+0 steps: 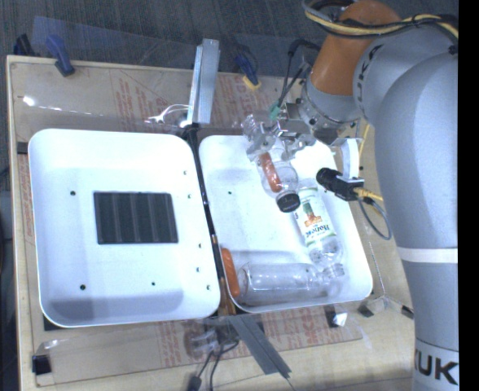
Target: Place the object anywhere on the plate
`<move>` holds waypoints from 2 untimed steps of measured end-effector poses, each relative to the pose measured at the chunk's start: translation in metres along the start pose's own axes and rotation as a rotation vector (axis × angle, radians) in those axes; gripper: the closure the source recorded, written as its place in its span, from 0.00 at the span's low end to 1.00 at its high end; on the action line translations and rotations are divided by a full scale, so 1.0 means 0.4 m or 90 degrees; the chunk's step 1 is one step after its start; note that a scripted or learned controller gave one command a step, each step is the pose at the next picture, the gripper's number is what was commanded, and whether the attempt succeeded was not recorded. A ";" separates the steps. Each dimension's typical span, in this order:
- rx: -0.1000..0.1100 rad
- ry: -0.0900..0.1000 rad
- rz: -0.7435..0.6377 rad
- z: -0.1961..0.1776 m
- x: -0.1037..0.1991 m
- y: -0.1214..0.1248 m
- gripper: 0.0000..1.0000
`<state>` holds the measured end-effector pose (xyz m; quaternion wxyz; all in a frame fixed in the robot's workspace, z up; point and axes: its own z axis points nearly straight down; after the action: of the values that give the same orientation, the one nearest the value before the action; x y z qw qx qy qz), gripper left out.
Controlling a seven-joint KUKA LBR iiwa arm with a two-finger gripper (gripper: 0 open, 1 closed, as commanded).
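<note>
Toward the far end of the right bin (223, 169), just under the gripper (265, 139), lies a small clear piece with an orange core (270, 172). Its long axis runs roughly from the far wall toward the near one, tilted slightly right. The top end is up against the gripper, but whether the gripper is open, closed or has hold of it cannot be told from this slant.

Touching or nearly touching its lower end is the black cap (287, 202) of a clear labelled bottle (314, 226). That bottle lies flat, cap toward the bin's middle and base toward the right wall. A larger clear bottle (284, 278) lies along the near wall, its orange cap (230, 272) by the divide between the bins. Bare white floor lies to the left of the small piece, up to the bin's rounded left rim.

The plate (135, 217), a dark ridged rectangle, sits flat in the middle of the left bin (60, 161), well apart from the piece, with smooth white floor on all sides. The grey arm (410, 120) reaches in from the right.
</note>
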<state>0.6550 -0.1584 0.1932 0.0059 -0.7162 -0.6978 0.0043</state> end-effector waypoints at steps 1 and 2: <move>-0.006 -0.001 -0.049 -0.060 0.167 -0.001 1.00; -0.005 -0.002 -0.039 -0.014 0.332 -0.076 1.00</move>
<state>0.6282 -0.0249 0.1997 0.0023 -0.6948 -0.7192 0.0028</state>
